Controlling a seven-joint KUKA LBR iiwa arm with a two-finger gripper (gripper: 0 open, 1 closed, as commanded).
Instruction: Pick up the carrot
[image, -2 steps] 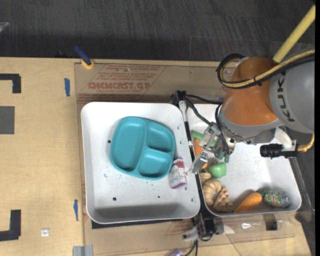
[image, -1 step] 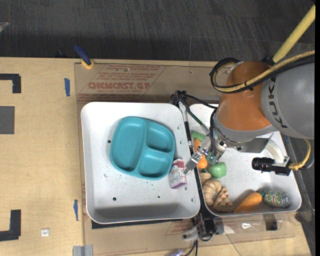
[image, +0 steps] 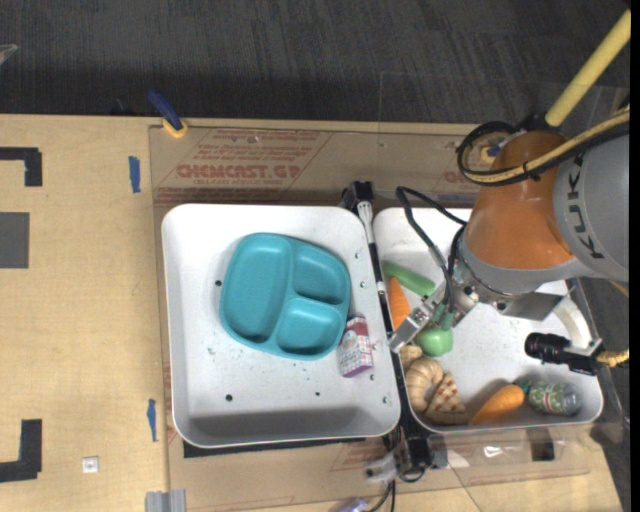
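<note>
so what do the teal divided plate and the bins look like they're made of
The teal divided plate looks like moulded plastic with a matte to satin finish: uniform colour, soft rounded ridges between its compartments, faint sheen. The left bin and right bin look like glossy white plastic, though coated metal is possible: smooth rounded rims and bright reflections on the walls.

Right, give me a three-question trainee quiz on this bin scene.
1. True or false: the teal divided plate lies in the left bin.
2. Which sits nearest the claw? A) small bottle B) green round fruit C) shell-like piece
3. Fill in: the carrot lies along the right bin's ____ wall.

Key: 1 true; 2 B; 3 left.
</note>
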